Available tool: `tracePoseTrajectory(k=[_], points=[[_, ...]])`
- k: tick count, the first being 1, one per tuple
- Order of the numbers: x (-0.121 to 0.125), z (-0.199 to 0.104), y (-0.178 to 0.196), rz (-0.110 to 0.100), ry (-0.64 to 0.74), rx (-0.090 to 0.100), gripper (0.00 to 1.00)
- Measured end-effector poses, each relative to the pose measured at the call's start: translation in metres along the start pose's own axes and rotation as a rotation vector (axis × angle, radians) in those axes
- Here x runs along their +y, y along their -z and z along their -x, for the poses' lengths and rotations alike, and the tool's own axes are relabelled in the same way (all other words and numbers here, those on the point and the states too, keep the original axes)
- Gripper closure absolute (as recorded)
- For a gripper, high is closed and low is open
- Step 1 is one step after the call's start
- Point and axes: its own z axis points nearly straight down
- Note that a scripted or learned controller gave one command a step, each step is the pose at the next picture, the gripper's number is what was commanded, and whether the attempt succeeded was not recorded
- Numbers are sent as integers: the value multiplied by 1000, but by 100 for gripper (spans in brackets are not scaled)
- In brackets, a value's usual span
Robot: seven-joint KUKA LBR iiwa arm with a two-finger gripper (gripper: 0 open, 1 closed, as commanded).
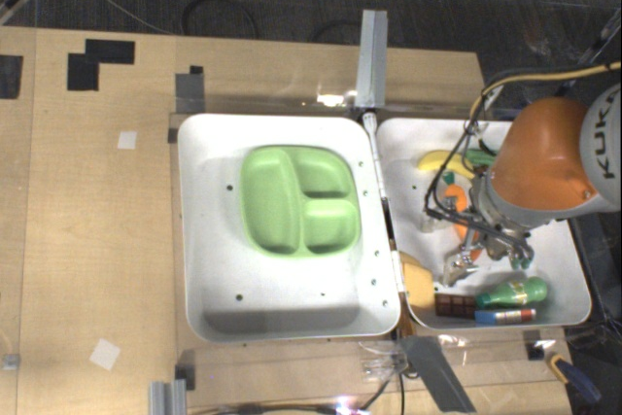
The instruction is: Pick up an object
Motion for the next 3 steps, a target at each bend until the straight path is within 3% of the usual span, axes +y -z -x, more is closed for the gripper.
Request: tracePoseTrajectory(k=[1,2,3], points=[[-38,68,-3,1,153,2,0],[-38,73,13,-4,157,-14,100],[31,151,125,4,-49,0,100]])
